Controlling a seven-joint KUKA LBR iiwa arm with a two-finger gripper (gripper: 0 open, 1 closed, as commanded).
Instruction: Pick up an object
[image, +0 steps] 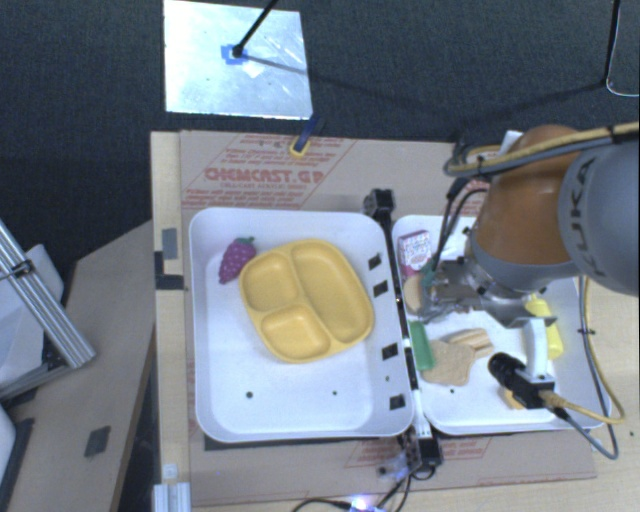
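Seen from above, 2 shallow white bins sit side by side on a bench. The left bin (215, 400) holds a yellow 3-compartment tray (303, 297) and, just beside its upper left corner, a purple bunch of grapes (236, 258). The grey and orange arm (545, 215) hangs over the right bin (480, 418) (its gripper's state cannot be told). Below it lie a tan bread slice (452, 362), a green piece (420, 345) and a small pink-and-white carton (413, 247).
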